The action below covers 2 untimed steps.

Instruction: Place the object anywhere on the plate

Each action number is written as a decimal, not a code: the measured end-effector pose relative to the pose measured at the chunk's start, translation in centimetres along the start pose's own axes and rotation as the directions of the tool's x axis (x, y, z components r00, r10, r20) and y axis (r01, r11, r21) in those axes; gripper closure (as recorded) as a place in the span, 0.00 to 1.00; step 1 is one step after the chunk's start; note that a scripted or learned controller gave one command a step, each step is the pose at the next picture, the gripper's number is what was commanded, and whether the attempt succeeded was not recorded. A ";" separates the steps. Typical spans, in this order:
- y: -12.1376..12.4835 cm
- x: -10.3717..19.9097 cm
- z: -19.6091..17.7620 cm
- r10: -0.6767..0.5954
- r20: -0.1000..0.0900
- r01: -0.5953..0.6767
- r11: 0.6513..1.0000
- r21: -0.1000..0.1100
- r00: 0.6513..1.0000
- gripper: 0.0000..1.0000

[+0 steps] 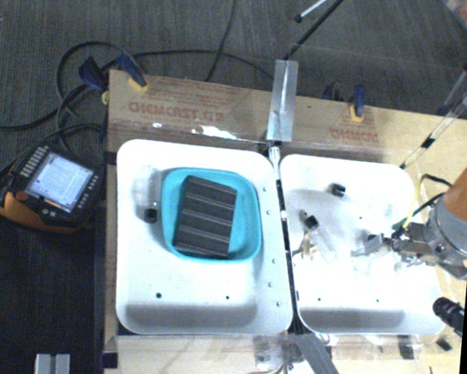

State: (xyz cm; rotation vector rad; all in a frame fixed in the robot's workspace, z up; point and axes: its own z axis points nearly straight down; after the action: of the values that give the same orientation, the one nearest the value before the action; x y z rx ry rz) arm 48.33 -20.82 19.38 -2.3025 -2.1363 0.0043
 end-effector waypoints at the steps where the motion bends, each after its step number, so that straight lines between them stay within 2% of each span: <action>1: 0.0 0.0 0.0 0.000 0.000 0.000 1.000 0.000 1.000 0.00; 2: 0.0 0.0 0.0 0.000 0.000 0.000 1.000 0.000 1.000 0.00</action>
State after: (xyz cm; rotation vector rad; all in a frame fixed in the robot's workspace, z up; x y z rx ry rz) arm 48.33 -20.82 19.38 -2.3025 -2.1363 0.0043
